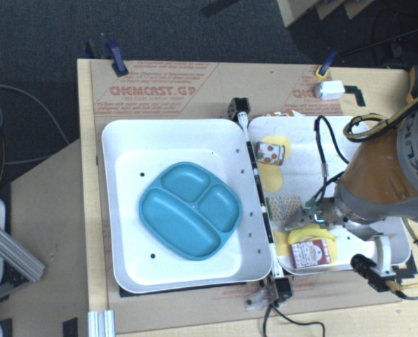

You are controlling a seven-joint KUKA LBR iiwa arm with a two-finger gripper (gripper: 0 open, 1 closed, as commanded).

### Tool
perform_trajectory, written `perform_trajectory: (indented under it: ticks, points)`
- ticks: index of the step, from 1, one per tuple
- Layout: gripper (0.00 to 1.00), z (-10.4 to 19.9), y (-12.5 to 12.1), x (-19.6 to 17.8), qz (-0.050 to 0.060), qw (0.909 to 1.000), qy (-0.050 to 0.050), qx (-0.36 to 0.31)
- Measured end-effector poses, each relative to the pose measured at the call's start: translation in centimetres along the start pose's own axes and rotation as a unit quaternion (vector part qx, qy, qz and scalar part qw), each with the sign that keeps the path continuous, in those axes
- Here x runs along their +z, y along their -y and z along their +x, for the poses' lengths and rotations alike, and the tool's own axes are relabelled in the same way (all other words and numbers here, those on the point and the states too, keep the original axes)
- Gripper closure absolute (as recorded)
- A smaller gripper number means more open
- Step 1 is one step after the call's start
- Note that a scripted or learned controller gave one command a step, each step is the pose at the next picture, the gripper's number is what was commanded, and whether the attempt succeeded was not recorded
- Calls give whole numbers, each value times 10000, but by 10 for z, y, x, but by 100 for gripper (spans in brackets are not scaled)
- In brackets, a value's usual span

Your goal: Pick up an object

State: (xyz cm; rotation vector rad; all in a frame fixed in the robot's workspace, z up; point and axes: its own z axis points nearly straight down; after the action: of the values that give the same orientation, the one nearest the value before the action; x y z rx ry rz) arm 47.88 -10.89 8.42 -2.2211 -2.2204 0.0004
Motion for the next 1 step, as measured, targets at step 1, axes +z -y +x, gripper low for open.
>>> perform_trajectory:
  ticks: [1]
  points:
    - [0,15,0,0,3,10000,-5,-5]
